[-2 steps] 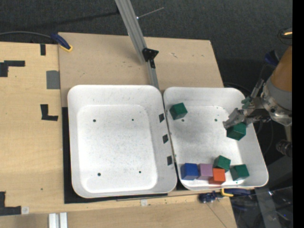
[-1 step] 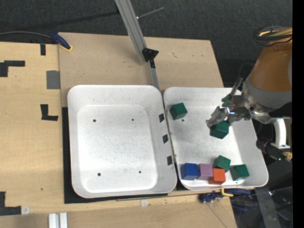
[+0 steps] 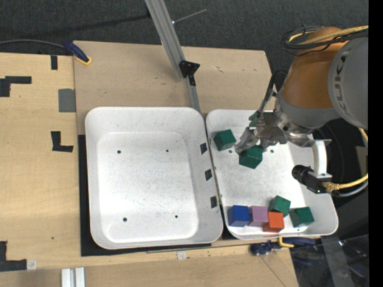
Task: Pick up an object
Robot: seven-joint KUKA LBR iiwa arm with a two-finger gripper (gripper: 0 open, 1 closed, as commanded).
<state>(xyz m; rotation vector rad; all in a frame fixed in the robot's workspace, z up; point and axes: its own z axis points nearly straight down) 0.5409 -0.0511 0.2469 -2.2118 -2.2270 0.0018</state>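
In the right bin (image 3: pixel 311 184), my gripper (image 3: pixel 250 149) hangs over the upper middle, reaching in from the right. A dark green block (image 3: pixel 252 158) sits tilted right at the fingertips, gripped between them with its lower half showing below. Another green block (image 3: pixel 224 139) lies just to the left of the gripper, close to the bin's left wall and apart from the fingers.
Along the right bin's front edge lie a blue block (image 3: pixel 239 214), a purple block (image 3: pixel 260 214), an orange block (image 3: pixel 275 221) and two green blocks (image 3: pixel 279 204) (image 3: pixel 301 216). The left bin (image 3: pixel 99 160) stands beside it. A slanted metal pole (image 3: pixel 167 28) crosses the back.
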